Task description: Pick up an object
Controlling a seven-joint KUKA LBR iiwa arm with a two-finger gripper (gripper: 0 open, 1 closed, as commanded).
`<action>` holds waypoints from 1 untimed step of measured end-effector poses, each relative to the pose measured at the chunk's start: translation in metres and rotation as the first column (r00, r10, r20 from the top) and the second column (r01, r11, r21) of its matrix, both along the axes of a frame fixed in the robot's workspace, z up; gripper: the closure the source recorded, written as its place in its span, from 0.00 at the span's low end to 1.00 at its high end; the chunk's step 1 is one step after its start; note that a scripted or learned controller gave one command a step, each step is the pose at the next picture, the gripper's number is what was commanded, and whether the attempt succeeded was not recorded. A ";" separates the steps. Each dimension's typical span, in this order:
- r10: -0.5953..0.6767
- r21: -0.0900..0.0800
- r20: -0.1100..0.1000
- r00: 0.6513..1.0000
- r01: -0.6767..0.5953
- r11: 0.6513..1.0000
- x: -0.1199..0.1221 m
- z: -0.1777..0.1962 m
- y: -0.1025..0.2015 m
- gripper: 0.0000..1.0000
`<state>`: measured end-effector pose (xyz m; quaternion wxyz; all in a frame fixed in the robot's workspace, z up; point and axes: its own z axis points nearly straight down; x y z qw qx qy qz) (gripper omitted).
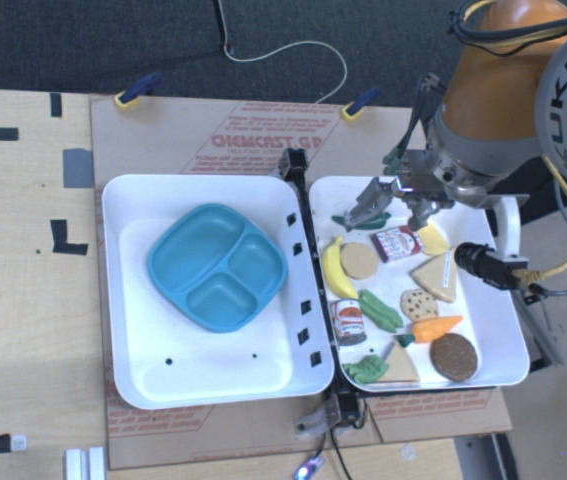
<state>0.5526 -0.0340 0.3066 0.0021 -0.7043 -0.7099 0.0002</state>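
My gripper hangs over the far part of the right bin, its fingers spread with nothing between them. Just below it lie a small red and white packet, a round tan cracker and a yellow banana. Further forward in that bin are a cheese wedge, a chocolate-chip cookie, a green pepper, a carrot, a small can, a brown round cookie and a sandwich wedge with lettuce.
The left bin holds a blue sectioned plate. A black divider with clips runs between the bins. The arm's grey and orange body rises at the right, with a black cable fitting over the bin's right rim.
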 end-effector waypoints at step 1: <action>-0.004 -0.002 -0.004 1.000 0.004 1.000 0.002 0.007 -0.003 1.00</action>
